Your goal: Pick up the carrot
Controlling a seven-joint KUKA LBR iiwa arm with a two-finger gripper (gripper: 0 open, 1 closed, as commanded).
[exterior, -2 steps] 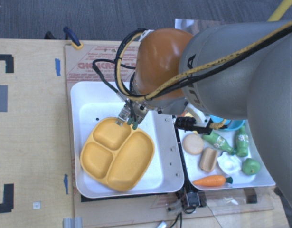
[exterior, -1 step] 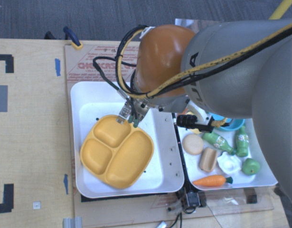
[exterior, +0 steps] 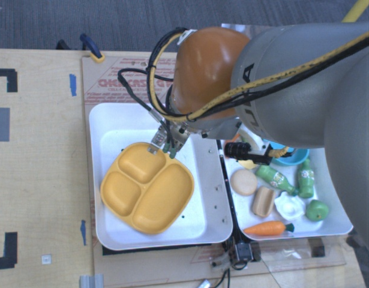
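Nearest the camera, the one carrot (exterior: 268, 228) lies on its side along the near wall of the right bin (exterior: 335, 212), its green end pointing right. It is well apart from the hand. Just behind it there are several things packed together: one tan cylinder (exterior: 263, 201), one white lumpy piece (exterior: 290, 207) and one green apple-like fruit (exterior: 317, 209). Further back come one pale round piece (exterior: 244, 182) and two green bottles, one tilted (exterior: 275, 179) and one nearly upright (exterior: 305, 180). Behind these sits one blue bowl (exterior: 290, 156), partly under the arm (exterior: 292, 89).

The left bin (exterior: 196, 221) holds a single yellow plate (exterior: 147, 188) with three compartments. The hand (exterior: 164, 146) hangs over the plate's far edge; whether it is released or clenched cannot be told, and nothing is seen in it. The two white bins stand side by side on the pale wooden desk (exterior: 34, 191). The arm's orange band (exterior: 208, 65) covers the far side of both bins.
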